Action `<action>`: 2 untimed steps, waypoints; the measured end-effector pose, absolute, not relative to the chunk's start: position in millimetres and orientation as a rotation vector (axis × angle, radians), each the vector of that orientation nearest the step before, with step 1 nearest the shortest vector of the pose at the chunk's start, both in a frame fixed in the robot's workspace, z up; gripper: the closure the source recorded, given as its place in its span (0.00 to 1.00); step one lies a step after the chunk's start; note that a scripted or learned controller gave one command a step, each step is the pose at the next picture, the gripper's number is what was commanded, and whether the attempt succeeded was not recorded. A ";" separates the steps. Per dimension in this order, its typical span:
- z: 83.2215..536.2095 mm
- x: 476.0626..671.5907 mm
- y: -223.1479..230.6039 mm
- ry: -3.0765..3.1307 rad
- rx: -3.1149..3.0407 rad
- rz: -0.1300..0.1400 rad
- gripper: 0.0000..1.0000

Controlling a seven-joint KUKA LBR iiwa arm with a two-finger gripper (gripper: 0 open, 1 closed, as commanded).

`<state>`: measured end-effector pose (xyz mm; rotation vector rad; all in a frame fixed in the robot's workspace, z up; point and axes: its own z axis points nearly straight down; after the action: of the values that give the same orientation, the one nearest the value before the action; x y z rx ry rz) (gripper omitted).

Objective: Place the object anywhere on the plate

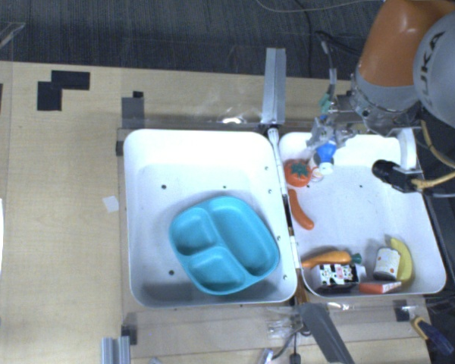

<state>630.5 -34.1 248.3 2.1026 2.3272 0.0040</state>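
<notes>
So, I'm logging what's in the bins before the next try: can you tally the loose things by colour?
Orange or red: 4, namely round piece, long piece, piece at the near wall, small red piece
Yellow: 1, banana
Blue: 1, divided plate
White, labelled: 2, carton, small can
Total: 8

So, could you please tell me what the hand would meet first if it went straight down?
Most likely the small blue-capped object just under the hand, though depth is unclear.
</notes>
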 end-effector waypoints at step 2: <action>185.3 549.5 101.6 2.637 1.704 0.004 1.00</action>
<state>549.5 101.6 185.3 1.7040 2.6369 0.0037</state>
